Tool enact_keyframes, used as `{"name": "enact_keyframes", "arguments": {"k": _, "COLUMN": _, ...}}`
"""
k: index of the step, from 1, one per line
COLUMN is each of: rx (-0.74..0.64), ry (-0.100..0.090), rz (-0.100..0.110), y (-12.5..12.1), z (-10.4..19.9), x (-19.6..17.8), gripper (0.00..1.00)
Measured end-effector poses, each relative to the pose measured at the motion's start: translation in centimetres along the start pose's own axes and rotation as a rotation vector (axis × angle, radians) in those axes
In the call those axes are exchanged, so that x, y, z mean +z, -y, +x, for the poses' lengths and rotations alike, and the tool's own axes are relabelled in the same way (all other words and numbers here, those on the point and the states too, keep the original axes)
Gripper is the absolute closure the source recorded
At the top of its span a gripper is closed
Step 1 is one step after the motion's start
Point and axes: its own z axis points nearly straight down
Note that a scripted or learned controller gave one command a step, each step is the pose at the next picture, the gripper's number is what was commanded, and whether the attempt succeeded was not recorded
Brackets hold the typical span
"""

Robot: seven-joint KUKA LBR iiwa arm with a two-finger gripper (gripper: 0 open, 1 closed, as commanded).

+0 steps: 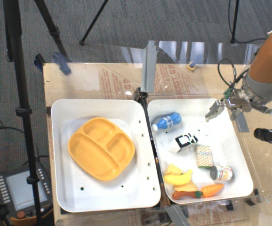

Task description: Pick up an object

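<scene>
Objects for picking all lie in the right bin [239, 147]: a blue bottle [167, 121] on its side near the upper left corner, a small black-and-white item [186, 140] at the middle, a patterned packet [203, 156] just below it, a small can [222, 173] on its side, and a tight cluster of a yellow banana [178, 178] and an orange carrot [199, 191] along the lower wall. The left bin [63, 182] bears only an orange divided plate [101, 148].

At the upper right corner of the right bin the pincer [224, 108] hangs, its two fingers spread apart with nothing between them; one finger points down and left toward the bin floor, the other sits near the right wall.

Several things could spoil the try from here. No object lies under the pincer, so a straight drop would probably close on bare plastic. The nearby rim could catch a finger if the arm descends without first moving inward. The bottle and the can both lie on their sides and look likely to roll away from a finger that touches off centre. The banana and carrot press against each other and the wall, so a grasp there may wedge or take two things. The flat packet gives little height to pinch.
</scene>
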Motion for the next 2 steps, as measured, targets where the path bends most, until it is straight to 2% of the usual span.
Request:
{"name": "enact_keyframes", "arguments": {"k": 1, "rx": -0.012, "ry": 0.004, "rz": -0.014, "y": 3.4, "z": 2.3, "x": 9.4, "gripper": 0.0}}
{"name": "enact_keyframes", "arguments": {"k": 2, "rx": -0.096, "ry": 0.004, "rz": -0.04, "y": 5.5, "z": 0.6, "x": 10.3, "gripper": 0.0}}
